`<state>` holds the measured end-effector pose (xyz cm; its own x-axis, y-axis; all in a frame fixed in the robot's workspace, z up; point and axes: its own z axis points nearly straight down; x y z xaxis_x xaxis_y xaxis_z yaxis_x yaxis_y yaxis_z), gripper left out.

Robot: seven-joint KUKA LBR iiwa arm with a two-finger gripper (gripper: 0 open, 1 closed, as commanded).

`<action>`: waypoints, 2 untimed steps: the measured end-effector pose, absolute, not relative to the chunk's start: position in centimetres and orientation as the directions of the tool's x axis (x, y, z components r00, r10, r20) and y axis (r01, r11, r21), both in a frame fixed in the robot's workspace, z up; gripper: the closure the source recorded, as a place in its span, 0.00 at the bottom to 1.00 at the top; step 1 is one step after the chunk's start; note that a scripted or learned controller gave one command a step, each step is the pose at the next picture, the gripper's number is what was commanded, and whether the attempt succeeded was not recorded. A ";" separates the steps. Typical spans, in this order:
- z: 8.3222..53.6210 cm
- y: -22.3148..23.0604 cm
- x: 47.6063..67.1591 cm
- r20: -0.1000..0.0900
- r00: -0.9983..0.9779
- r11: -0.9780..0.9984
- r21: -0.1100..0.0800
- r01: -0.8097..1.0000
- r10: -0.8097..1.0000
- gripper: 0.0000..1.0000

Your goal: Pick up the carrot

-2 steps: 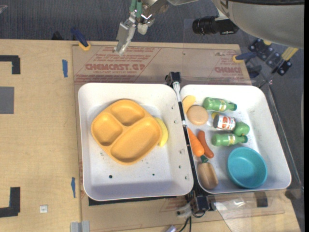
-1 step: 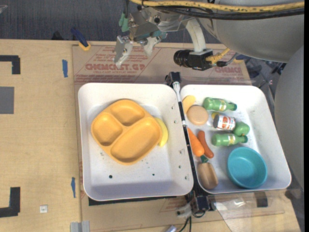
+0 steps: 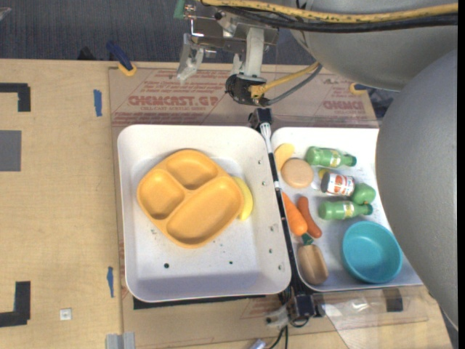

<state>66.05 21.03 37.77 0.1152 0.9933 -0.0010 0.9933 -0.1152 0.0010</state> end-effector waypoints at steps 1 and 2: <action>39.0 21.3 66.1 -0.001 0.111 -0.111 0.006 0.994 0.994 1.00; 41.2 22.7 59.7 0.001 0.411 -0.411 -0.002 0.912 0.912 1.00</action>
